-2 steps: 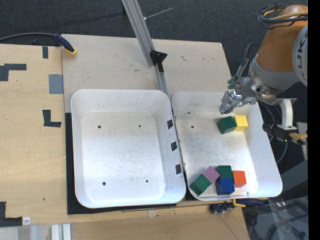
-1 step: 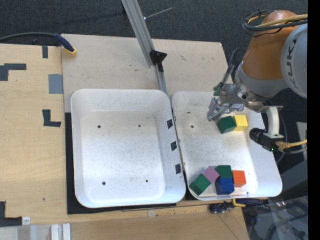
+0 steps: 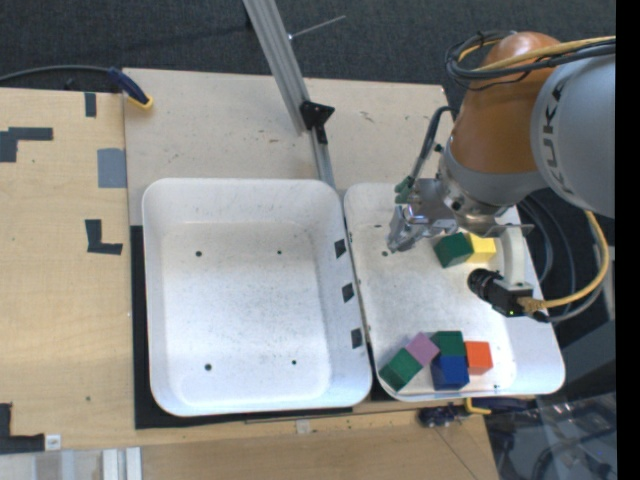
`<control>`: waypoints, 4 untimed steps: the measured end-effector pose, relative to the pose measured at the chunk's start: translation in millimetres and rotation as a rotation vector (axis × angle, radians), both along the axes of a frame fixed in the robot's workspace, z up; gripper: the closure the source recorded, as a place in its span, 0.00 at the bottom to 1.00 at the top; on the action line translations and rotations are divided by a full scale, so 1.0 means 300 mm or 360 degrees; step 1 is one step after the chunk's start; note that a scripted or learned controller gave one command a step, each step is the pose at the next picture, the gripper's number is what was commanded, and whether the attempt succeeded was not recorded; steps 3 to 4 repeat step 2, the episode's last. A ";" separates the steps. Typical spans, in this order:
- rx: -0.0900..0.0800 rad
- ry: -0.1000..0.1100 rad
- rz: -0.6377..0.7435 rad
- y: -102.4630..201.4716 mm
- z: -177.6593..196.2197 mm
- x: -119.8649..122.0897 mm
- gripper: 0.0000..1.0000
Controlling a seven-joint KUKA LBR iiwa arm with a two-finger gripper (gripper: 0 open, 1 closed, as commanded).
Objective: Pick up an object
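- While poised over right bin [image 3: 535, 368], gripper [image 3: 404, 230] bare of any block; spread of tool impossible to judge.
- Approach step: next, drop onto green block [image 3: 452, 250] just beside.

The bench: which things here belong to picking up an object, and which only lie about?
For the job:
- pincer
- green block, yellow block
- corner blocks: green, pink, blue, orange
- right bin

Lying about:
- left bin
- metal pole
- blue clip
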State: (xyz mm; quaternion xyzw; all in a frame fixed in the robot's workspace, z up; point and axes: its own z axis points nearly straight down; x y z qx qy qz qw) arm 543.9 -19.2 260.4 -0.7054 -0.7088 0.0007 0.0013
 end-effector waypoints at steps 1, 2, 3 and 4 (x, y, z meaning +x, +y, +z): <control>0.0001 0.0003 0.0001 0.157 -0.064 -0.049 1.00; 0.0000 0.0003 0.0000 0.297 -0.107 -0.122 1.00; 0.0000 0.0003 0.0000 0.297 -0.107 -0.122 1.00; 0.0000 0.0003 0.0000 0.297 -0.107 -0.122 1.00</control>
